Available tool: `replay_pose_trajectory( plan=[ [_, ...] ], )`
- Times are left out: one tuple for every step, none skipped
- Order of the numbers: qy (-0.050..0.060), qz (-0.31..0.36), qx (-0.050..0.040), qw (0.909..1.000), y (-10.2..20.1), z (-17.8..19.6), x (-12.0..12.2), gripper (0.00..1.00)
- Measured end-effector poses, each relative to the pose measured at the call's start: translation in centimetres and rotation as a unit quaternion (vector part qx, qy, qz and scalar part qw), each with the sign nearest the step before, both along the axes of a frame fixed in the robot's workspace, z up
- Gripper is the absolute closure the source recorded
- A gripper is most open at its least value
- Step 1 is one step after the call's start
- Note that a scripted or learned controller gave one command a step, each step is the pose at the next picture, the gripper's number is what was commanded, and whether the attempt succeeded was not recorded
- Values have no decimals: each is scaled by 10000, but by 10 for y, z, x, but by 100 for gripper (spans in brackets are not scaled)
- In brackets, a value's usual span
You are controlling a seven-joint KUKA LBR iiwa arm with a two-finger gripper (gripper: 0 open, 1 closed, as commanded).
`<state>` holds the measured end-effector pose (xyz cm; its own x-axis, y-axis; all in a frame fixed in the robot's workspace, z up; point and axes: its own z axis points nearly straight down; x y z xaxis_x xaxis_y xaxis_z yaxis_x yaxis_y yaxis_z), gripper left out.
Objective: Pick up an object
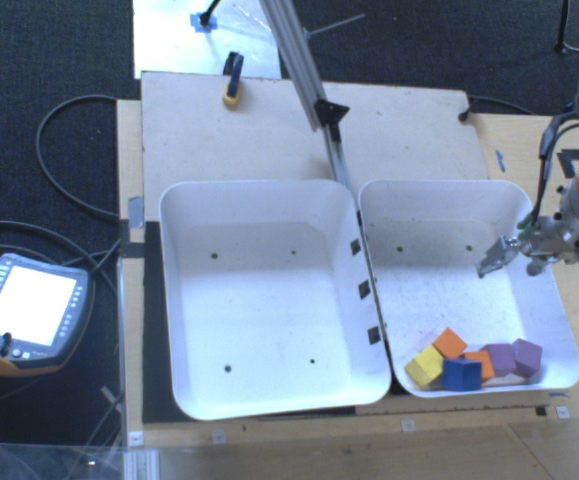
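In the right bin (439, 218), at its near corner, we find the objects for picking: a yellow block (424, 366), an orange block (450, 343), a blue block (461, 373), a second orange block (481, 362) and two purple blocks (501, 358) (527, 355), clustered and touching one another. The gripper (499, 256) sits over the right side of this bin, near its right wall, well apart from the cluster. We cannot tell whether it is spread or closed; we see no block in it. The left bin (179, 268) stands beside the right one, their walls touching. On the floor to the left lies a teach pendant (27, 310).
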<state>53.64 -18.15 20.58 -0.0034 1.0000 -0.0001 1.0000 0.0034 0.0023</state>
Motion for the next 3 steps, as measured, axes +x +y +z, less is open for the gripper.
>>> replay_pose_trajectory(
  plan=[
    [-16,19,-2,10000,0,11,1,100],
    [10,-16,-8,10000,-29,-30,8,100],
    [7,14,-4,10000,-32,-91,42,100]
  ],
)
